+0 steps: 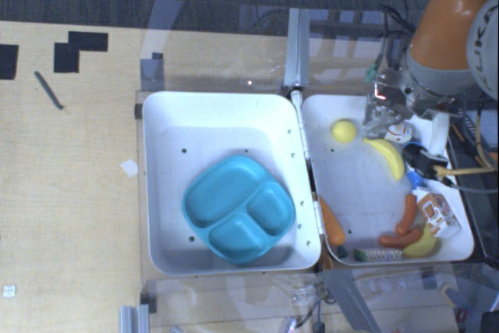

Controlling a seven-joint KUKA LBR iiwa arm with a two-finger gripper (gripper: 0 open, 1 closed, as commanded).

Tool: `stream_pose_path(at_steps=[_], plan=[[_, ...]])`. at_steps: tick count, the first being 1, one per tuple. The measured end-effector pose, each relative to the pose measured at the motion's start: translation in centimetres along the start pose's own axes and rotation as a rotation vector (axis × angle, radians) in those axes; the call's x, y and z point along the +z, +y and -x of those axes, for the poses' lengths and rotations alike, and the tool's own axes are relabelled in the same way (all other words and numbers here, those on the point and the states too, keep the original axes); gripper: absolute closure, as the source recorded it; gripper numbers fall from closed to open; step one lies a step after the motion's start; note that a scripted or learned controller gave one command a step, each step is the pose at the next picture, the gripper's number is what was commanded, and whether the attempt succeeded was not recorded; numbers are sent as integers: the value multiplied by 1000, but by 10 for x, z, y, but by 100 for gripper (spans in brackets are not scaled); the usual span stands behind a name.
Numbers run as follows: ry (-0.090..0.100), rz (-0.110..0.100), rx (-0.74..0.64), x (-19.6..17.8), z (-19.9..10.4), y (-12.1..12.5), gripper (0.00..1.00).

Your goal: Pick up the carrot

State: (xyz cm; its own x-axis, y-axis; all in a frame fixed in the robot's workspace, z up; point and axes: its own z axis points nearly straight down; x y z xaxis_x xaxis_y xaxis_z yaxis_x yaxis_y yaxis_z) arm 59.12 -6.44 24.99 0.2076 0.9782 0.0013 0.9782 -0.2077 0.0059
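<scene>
low against the right bin's (461, 246) left wall lies the carrot (333, 224), well apart from my tool (380, 119), which hangs at the bin's far end over the banana (387, 154). a descent here would likely grab the banana or lemon (344, 131) instead.

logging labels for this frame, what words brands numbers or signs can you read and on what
"UK": partial black letters on the grey arm casing at the right edge, cut off by the frame.
Small packet in the right bin: printed pattern, too blurred to read.
Black squares on the bench: plain marks, no text.
</scene>
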Motion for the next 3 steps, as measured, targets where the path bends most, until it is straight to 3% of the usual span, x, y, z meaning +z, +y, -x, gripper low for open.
stream_pose_path(at_steps=[1,2,3], plan=[[0,0,115,-94,-60,-32,100],[0,-2,310,-144,-130,-47,100],[-1,-5,332,4,-135,10,100]])
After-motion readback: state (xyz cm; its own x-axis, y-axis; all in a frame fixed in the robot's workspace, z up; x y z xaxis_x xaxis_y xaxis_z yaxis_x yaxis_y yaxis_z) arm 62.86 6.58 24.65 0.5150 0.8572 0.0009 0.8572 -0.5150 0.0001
